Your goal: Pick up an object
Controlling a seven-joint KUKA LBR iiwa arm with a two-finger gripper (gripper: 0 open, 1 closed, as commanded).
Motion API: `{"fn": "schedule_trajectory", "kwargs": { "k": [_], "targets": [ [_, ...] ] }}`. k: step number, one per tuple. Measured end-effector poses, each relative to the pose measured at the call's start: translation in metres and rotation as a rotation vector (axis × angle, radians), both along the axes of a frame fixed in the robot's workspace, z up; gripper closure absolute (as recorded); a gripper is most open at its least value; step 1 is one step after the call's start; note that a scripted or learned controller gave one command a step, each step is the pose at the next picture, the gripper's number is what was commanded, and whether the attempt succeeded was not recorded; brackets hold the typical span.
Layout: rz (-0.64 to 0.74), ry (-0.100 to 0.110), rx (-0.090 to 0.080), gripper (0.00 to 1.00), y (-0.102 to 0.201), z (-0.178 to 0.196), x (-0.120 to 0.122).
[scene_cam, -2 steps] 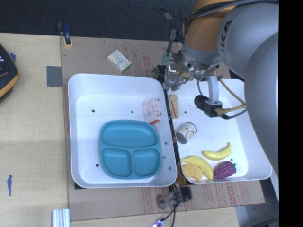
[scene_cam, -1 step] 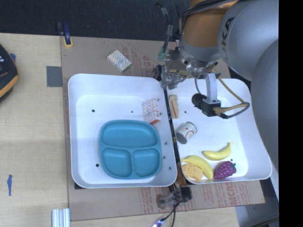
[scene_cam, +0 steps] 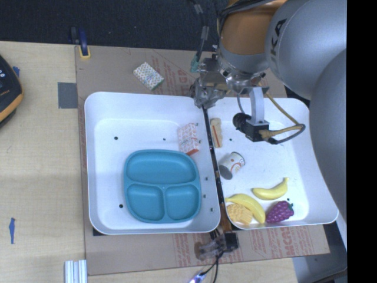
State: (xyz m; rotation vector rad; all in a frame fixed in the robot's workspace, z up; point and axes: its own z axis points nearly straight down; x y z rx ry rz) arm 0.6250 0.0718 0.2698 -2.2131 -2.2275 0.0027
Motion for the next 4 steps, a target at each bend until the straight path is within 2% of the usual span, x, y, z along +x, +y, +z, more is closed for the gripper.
{"fn": "schedule_trajectory", "kwargs": {
  "k": [1, 2, 3, 4],
  "targets": [
    [-0.003, 0.002, 0.001, 1.00, -0.006, 0.020, -0.111],
    [-0.001, 0.002, -0.002, 1.00, 0.052, -0.055, -0.042],
    [-0.003, 0.002, -0.001, 1.00, 0.031, -0.029, -0.068],
    [-0.002, 0.003, -0.001, 0.00, 0.031, -0.029, -0.068]
  ]
}}
